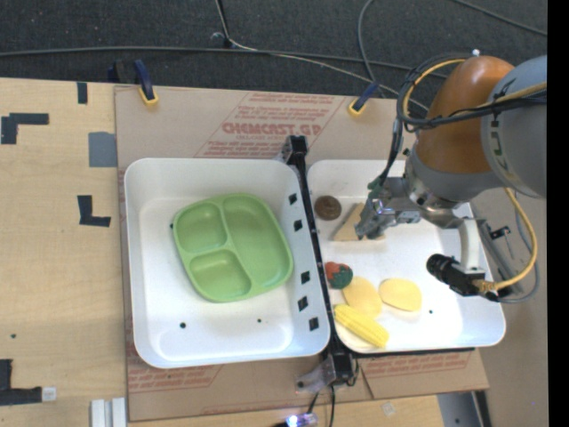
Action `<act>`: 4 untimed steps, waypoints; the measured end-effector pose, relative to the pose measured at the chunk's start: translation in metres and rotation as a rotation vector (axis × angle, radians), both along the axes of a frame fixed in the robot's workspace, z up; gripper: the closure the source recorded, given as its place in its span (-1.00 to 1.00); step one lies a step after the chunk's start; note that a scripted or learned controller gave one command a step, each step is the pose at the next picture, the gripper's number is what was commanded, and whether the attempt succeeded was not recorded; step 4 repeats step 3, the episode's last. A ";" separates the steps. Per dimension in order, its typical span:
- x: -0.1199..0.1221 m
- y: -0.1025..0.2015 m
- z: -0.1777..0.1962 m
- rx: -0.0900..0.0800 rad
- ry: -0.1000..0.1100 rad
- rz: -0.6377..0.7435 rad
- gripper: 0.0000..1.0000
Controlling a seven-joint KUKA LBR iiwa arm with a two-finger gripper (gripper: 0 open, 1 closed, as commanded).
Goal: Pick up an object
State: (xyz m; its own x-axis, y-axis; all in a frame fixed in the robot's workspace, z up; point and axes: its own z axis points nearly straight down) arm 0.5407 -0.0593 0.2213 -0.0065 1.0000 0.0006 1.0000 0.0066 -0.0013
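Observation:
My gripper [370, 226] hangs over the upper middle of the right bin [444, 332], its metal fingers pointing down to the left beside a tan wedge-shaped piece [348, 224]. A brown round object [328, 207] lies just left of that wedge, near the divider. Lower in the same bin lie a red and orange piece [338, 274], a yellow corn cob [361, 326] and two pale yellow pieces [362, 295], [400, 294]. Nothing shows between the fingers.
The left bin [151, 327] holds a green sectioned plate [232, 246]. A black divider [303, 238] runs between the bins. The grey arm with its orange band [462, 123] and cables fills the upper right, and a black fitting [449, 274] sits over the right bin's right side.

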 end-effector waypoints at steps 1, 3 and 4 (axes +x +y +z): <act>0.023 0.054 -0.009 0.000 0.000 0.000 1.00; 0.059 0.151 -0.009 0.000 0.000 0.000 1.00; 0.059 0.151 -0.009 0.000 0.000 0.000 1.00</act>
